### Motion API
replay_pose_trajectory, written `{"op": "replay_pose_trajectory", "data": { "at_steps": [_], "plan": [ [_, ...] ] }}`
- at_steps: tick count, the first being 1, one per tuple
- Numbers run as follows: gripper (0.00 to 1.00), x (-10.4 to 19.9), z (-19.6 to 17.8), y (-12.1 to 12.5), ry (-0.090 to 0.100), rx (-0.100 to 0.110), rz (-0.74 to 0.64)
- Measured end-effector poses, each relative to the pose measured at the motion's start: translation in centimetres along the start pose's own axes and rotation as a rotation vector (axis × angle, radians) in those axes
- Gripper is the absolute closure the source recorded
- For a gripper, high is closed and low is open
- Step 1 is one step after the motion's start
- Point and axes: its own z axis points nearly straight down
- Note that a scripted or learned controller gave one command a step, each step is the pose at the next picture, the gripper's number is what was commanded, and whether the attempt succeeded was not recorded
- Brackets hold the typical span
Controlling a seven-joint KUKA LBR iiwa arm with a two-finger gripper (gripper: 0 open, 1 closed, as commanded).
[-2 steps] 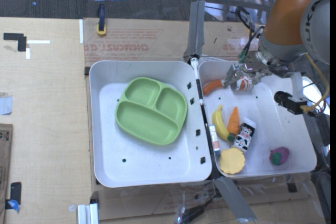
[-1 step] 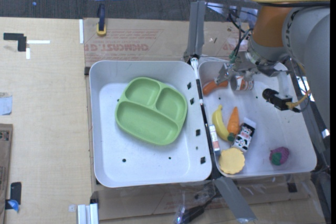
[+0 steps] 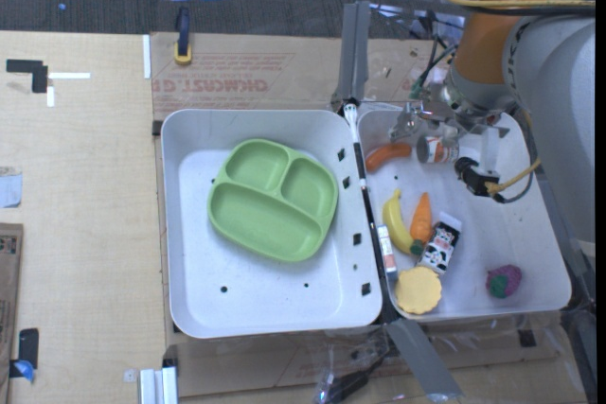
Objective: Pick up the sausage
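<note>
Dark carpet lies beyond the far edge of the table (image 3: 76, 203), which carries two shallow white bins side by side.

Left bin (image 3: 180, 232): one green divided plate (image 3: 273, 200), set toward the centre, bare floor all round it.

Right bin (image 3: 544, 232), contents:
- sausage (image 3: 386, 154), orange-red, lying at a slant near the far left corner, close to the wall shared with the left bin.
- banana (image 3: 398, 222), just beside an orange carrot (image 3: 420, 218), mid-bin toward the left wall.
- small black-and-white carton (image 3: 439, 247), touching or nearly touching the carrot's near end.
- yellow round piece (image 3: 418, 289) at the near left corner.
- purple item (image 3: 504, 280) toward the near right corner, well apart from the others.

End effector (image 3: 434, 145): low over the far part of the right bin, just right of the sausage. You cannot tell from this angle whether it is open or closed, and nothing can be seen held in it.

Handling note, as a judgement: you want to shift toward the left wall and centre on the sausage's middle, closing across its narrow width.

Clearance: the shared wall and far wall crowd the sausage on two sides, so come straight down. Open floor lies toward the bin's centre and right.
</note>
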Motion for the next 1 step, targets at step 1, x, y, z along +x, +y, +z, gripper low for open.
{"op": "replay_pose_trajectory", "data": {
  "at_steps": [1],
  "plan": [
    [0.0, 0.27, 0.02, -0.13, -0.008, -0.002, -0.024]
  ]
}}
